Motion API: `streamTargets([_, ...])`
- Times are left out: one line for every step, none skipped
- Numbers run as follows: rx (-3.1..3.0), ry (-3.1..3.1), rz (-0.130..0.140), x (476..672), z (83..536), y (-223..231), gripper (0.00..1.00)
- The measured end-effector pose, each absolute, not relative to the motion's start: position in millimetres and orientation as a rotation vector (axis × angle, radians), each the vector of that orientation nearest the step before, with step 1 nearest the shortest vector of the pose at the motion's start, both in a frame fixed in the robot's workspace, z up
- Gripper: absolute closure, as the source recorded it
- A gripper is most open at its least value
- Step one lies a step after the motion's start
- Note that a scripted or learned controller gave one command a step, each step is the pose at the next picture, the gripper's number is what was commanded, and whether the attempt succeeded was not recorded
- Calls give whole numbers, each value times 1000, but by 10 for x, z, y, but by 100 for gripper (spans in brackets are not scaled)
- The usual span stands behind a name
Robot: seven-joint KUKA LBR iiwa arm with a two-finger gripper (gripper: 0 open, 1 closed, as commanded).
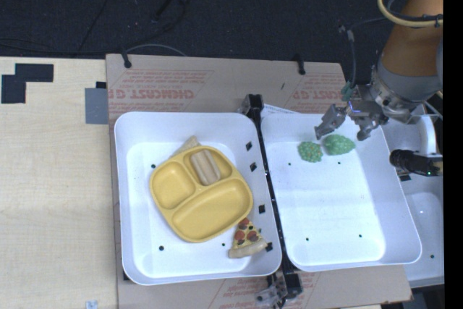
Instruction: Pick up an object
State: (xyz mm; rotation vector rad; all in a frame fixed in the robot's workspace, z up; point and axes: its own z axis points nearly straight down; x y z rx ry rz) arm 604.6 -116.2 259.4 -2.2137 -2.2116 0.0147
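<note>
Two green leafy toy pieces lie in the right bin [347, 235] near its far edge: a rounder one [311, 151] and a flatter one [338, 145] beside it. My gripper [347, 124] hangs just above and behind them, its two fingers spread open, one finger [329, 123] to the left and one to the right of the flatter piece. Nothing sits between the fingers. In the left bin [137, 155] a yellow divided plate [201, 193] holds a tan hot-dog bun [205, 167]. A pizza slice [247, 239] lies by the plate's near right corner.
A black divider [262, 177] runs between the two bins. The arm's grey wrist and orange band [412, 47] rise at the upper right, with a black fitting [412, 161] at the right bin's right rim. Cardboard lies under the bins.
</note>
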Motion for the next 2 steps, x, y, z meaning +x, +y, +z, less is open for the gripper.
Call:
streamTargets([-2219, -2220, 3, 6066, 2664, -1163, 0])
streamTargets([-2217, -2217, 7, 5988, 2180, -1099, 0])
